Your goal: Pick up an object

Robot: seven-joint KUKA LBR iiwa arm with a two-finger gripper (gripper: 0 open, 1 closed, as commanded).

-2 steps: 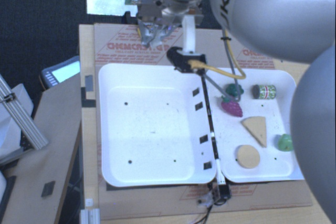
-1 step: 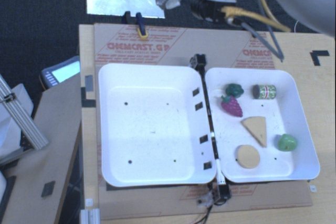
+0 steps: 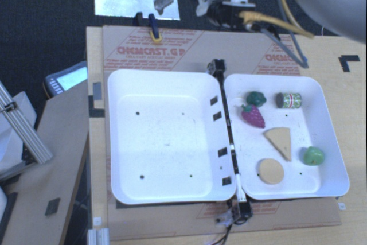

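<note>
Gripper [image 3: 182, 0] sits high at the top of the camera view, beyond the far edge of the bench, well apart from both bins; its two fingers hang spread with a clear gap between them and nothing in it. Left bin [image 3: 117, 140] lies nearest below it. All candidate objects are in the right bin [image 3: 335, 172]: dark green lump [image 3: 256, 98] and small can [image 3: 289, 100] near the far wall, purple berry-like piece [image 3: 253, 116] just beside the green lump, tan wedge [image 3: 279, 142] mid-bin, tan disc [image 3: 270, 171] toward the near wall, light green round piece [image 3: 313, 155] near the right wall. Judgement: all look like light, stiff toy items, unlikely to break. The disc and wedge lie flat and low, so they are poor for a pinch from above. The can lies on its side and may roll; its smooth wall could slip. The purple piece looks knobbly, stands proud of the floor, and offers a grip across its narrow waist. That is the best first target.
</note>
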